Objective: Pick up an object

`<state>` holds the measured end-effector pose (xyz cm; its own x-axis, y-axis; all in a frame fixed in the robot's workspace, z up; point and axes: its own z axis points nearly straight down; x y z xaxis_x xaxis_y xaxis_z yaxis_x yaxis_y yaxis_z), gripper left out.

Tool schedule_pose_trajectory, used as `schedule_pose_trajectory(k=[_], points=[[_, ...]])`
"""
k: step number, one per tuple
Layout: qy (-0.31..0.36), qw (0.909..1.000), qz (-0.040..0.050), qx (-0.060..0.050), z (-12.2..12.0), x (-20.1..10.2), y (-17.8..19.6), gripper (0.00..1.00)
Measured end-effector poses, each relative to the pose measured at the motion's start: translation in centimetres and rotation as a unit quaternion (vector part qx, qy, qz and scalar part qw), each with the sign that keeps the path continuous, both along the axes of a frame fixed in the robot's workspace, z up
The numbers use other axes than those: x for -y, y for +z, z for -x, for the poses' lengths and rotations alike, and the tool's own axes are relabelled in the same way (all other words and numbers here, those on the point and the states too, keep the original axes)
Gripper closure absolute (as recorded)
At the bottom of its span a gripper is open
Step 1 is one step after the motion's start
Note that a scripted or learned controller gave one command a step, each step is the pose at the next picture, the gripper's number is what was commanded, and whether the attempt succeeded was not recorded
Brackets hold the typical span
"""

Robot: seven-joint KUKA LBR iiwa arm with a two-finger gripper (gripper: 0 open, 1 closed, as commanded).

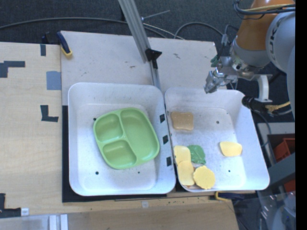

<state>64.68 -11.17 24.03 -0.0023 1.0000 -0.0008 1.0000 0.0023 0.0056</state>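
Two shallow white bins side by side on bench. Left bin [76, 128] holding a green divided plate [126, 138], three compartments, lying flat and slightly turned, toward the bin's middle. Right bin [249, 143] holding the loose pieces.

Gripper [210, 88] up at the far rim of the right bin, near its far-right corner, hanging from the grey arm with orange band [261, 13] entering from the right. Fingers pointing down toward the rim; tips small and dark against the bin edge, gap not resolvable, so cannot tell how far open. Nothing seen between the tips.

Pickable pieces, all lying on the right bin's floor, all apart from the gripper:
- Tan bread slice [182, 120], far-left part of bin, nearest piece to the fingertips but still clearly separate, down and to the left of them.
- Yellow wedge [230, 149], alone on the right side, well below the gripper.
- Cluster at near-left: yellow piece [182, 154], green leaf piece [196, 154] just beside it, second yellow piece [186, 172] touching below, round yellow disc [205, 177] overlapping at near edge.

Metal pole [136, 25] slanting across the bench behind the bins. Blue-and-yellow clamp [64, 44] at the bench's far-left corner.
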Motion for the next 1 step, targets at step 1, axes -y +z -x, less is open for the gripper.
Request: schedule_pose_trajectory(k=[1], points=[[0.001,1.0,-0.0009,-0.004,2.5,-4.64,-1.27,1.0]])
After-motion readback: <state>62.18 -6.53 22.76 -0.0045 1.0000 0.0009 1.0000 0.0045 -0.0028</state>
